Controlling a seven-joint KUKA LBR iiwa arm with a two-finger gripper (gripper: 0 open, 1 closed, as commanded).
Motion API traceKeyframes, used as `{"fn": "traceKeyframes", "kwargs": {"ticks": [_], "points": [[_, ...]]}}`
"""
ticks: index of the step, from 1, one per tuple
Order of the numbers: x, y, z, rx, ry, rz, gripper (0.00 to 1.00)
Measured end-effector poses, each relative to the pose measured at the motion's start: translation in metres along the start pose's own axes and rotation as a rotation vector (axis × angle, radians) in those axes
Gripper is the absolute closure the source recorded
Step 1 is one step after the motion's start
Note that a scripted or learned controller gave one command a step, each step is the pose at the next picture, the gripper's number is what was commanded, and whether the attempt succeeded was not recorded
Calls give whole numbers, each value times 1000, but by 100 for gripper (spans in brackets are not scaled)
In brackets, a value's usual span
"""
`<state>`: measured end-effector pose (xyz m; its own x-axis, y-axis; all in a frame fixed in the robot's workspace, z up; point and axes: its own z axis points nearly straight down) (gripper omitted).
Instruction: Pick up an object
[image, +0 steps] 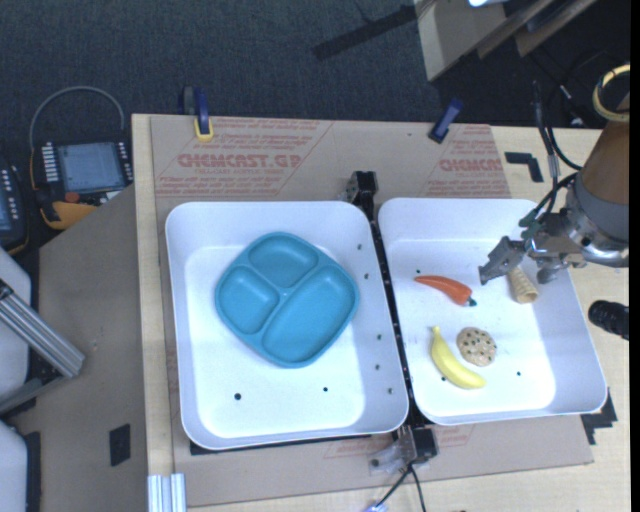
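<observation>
Nearest, in the right bin (560, 395), a yellow banana (455, 362) lies just beside a round cookie (477, 346). Farther back, a red-orange chili pepper (444, 288) rests on the bin floor, apart from both. The left bin (200, 400) holds a blue divided plate (287, 297), near its middle. At the right bin's far right, the hand (512, 268) hangs low with its fingers spread apart, nothing between them; a small tan object (524, 289) lies just beside it. Both bins sit on the cardboard-covered surface (300, 160).
</observation>
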<state>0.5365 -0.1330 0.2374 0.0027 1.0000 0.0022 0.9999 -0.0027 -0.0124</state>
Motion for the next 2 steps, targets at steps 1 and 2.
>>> {"fn": "traceKeyframes", "kwargs": {"ticks": [1, 2], "points": [[0, 2, -6, -12, -2, -3, 0], [4, 1, 57, -4, 0, -2, 0]]}}
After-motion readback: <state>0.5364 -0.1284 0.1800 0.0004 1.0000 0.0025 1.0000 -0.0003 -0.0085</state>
